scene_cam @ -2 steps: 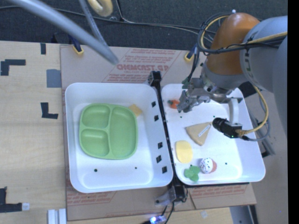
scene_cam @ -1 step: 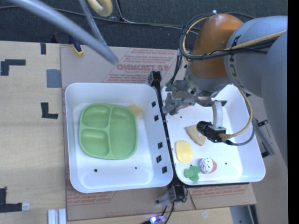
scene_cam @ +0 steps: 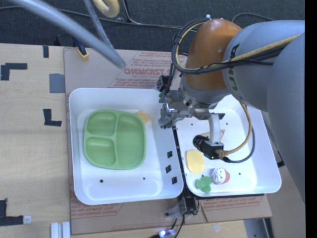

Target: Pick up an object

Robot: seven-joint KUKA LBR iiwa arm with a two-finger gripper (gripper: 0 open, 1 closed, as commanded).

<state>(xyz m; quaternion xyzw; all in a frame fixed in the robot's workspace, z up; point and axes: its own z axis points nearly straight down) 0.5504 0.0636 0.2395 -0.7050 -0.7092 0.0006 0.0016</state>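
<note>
**Fig.** Single arm (scene_cam: 267, 68), grey w/ orange band (scene_cam: 213, 48), is reaching in from the view's right. Its tool (scene_cam: 168, 110) is hanging over the divide where the two white bins are meeting, toward their far edge. Tool state: cannot tell, as the wrist is covering it from above.

Left bin (scene_cam: 119, 182) is lying to the view's left of the tool & is carrying a green divided plate (scene_cam: 115, 138), lying flat. A small yellow piece (scene_cam: 143, 116) is sitting just beside the plate's far-right corner, near the tool on its left.

Right bin (scene_cam: 260, 175) is lying on the tool's other side, partly under the arm. Candidate objs there are sitting below the tool in the view, toward the near rim:
- a pale yellow block (scene_cam: 194, 161), closest to the tool
- a green lump (scene_cam: 203, 184) & a white-and-red ball (scene_cam: 219, 175), farther from the tool, these two near each other

Both bins are resting on a cardboard sheet (scene_cam: 143, 69) on the wooden tabletop (scene_cam: 29, 148).
</note>
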